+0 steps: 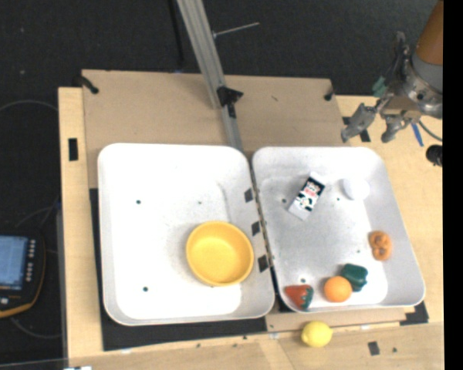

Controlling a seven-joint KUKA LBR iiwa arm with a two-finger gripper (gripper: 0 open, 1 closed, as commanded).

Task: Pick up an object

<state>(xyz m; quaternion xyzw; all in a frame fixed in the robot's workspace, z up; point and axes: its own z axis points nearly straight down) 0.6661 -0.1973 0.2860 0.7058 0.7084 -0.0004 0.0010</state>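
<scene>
Lying on the worktop (pixel 177 110) just outside the right bin's (pixel 397 206) front rim is a yellow lemon (pixel 316 334), the nearest thing to the camera. Inside that bin, along its front wall, sit a red strawberry-like piece (pixel 299 296), an orange (pixel 338 289) and a dark green object (pixel 356 275), too small to name; the orange touches the green one. A lumpy orange-brown item (pixel 380 244) rests by the bin's right wall. Nearer the bin's middle lies a small white carton with black cow patches (pixel 307 196), its long axis tilted from front-left to back-right; any print on it is unreadable. A pale white round object (pixel 356 189) beside the carton barely stands out from the bin floor. The left bin (pixel 139 176) holds a yellow bowl (pixel 219 253), open side up, close to the wall shared with the right bin. The end effector (pixel 376 129) hangs over the worktop beyond the right bin's back right corner, fingers spread wide and gripping nothing; the arm above it is cut off by the frame.
</scene>
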